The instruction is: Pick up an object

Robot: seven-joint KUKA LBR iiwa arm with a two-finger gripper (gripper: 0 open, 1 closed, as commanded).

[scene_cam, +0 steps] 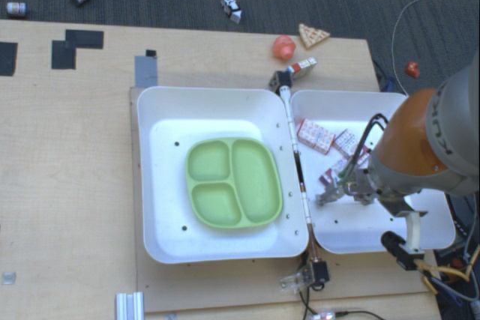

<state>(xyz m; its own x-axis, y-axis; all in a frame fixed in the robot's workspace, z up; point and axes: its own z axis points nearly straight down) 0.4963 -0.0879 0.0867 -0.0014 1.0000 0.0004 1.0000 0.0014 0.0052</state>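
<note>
The arm reaches into the right bin (330, 240), its tool (335, 189) low over the bin floor by the left wall. Whether the tool is open or closed I cannot tell. Just beyond it, toward the bin's far side, lie small flat patterned packets (315, 135), pink and white, overlapping loosely. They look light, thin and possibly slick; a pinch across a raised edge seems safer than pressing flat. The left bin (161, 112) holds a green divided tray (234, 182).

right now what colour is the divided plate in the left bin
Pale green, seen plainly in the camera view: the divided plate lies in the left bin.
</note>
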